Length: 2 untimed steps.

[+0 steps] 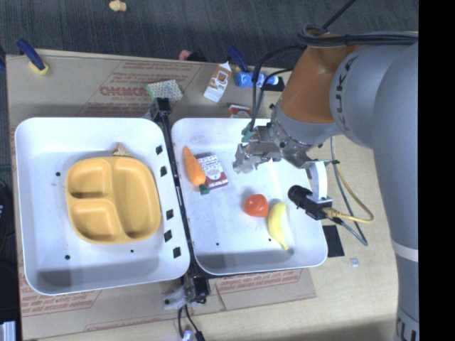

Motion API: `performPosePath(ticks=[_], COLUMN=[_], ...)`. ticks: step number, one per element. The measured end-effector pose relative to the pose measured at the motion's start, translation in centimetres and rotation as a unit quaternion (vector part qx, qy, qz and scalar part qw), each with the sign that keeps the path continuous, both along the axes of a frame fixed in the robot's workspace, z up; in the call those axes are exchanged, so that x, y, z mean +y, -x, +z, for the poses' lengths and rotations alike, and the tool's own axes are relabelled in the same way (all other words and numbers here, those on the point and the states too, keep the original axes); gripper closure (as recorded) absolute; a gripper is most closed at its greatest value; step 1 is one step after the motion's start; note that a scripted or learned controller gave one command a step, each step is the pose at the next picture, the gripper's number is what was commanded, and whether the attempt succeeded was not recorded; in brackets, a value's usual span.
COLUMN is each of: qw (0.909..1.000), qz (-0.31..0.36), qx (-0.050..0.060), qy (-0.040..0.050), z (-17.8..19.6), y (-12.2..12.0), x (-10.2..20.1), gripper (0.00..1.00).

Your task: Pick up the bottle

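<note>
Hanging over the back half of the right bin [227,244], the claw [249,156] sits at the end of the grey arm [377,98]. From this high slant it cannot be told whether it is spread or pressed together, and nothing is seen pinched in it.

No item here reads plainly as a bottle. The likeliest candidate, as a judgement only, is the small red-and-white labelled pack [212,170]. It lies flat on the floor of the right bin, to the claw's left in the view and a little toward the front edge, near but apart. Its long axis runs roughly from the back of the bin to the front, tilted slightly, and close to parallel with the orange carrot [193,165] touching or just beside its left side. The coming move would turn on shifting left over the pack and closing across its short width without catching the carrot.

The tomato [256,204] and the banana [277,224] lie just beside each other in front of the claw. The left bin [43,261] holds a yellow divided plate [114,197].

The pack's label has red print too small to read. The cardboard [106,101] under the bins on the bench carries red block lettering, also blurred. A small carton [217,82] behind the bins has a brown-and-white label, not legible. Dark letters on the arm's casing are seen too obliquely to spell out.
</note>
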<state>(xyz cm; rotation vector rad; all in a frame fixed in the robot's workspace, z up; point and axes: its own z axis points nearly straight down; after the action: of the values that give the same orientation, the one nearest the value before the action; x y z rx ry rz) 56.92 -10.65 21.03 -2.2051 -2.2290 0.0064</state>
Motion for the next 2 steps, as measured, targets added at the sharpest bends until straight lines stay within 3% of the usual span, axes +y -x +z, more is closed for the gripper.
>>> performPosePath(ticks=[1,2], qw=[0.9995,0.9995], qz=[0.032,-0.033], qx=[-0.002,-0.003], qy=[0.0001,0.0011], z=[1.3,10.9], y=[9.3,9.3], x=[-2.4,-8.4], gripper=[1.0,1.0])
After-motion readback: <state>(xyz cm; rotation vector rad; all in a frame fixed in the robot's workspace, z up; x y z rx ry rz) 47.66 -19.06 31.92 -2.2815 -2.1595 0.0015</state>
